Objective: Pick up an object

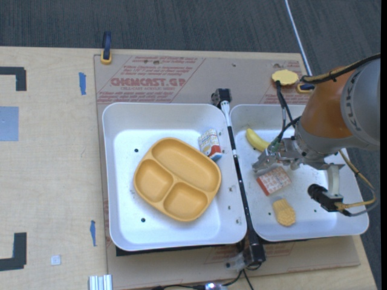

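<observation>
In the right bin [354,227] lie a yellow banana [256,140] near the back left, a red and white snack packet [275,180] in the middle, and a tan biscuit [283,212] toward the front. My gripper [265,162] hangs low over the bin, just in front of the banana and right at the packet's upper left corner. Nothing can be seen held in it. The grey and orange arm [329,116] comes in from the right and covers the back right part of the bin.
The left bin [119,115] holds a yellow divided plate [176,179] and a small white, red and blue can [209,142] near its right wall. A black rail [234,162] runs between the bins. A yellow clamp [285,77] sits behind the right bin.
</observation>
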You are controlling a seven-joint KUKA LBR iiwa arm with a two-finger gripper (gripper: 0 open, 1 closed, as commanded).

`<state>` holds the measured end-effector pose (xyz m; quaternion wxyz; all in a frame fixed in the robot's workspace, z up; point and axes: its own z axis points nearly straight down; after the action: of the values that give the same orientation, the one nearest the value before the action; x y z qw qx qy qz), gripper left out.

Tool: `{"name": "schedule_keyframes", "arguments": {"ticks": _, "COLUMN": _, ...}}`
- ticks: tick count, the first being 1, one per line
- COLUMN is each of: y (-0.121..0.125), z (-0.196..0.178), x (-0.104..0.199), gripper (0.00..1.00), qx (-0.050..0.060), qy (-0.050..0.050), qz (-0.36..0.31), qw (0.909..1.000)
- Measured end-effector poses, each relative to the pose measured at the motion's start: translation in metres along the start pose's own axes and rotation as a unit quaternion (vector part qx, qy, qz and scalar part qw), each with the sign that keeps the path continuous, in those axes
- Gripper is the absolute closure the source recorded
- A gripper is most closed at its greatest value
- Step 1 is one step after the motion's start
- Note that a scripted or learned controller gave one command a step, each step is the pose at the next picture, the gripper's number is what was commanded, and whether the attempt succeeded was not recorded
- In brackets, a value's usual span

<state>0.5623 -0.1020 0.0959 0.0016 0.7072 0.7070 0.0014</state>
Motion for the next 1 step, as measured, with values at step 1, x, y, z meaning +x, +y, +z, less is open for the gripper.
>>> {"name": "schedule_keyframes", "arguments": {"ticks": 1, "y": -0.0453, "z": -0.0891, "x": 0.0594, "gripper": 1.0, "qx": 0.001, "qy": 0.0, "qz": -0.001, "qw": 1.0}}
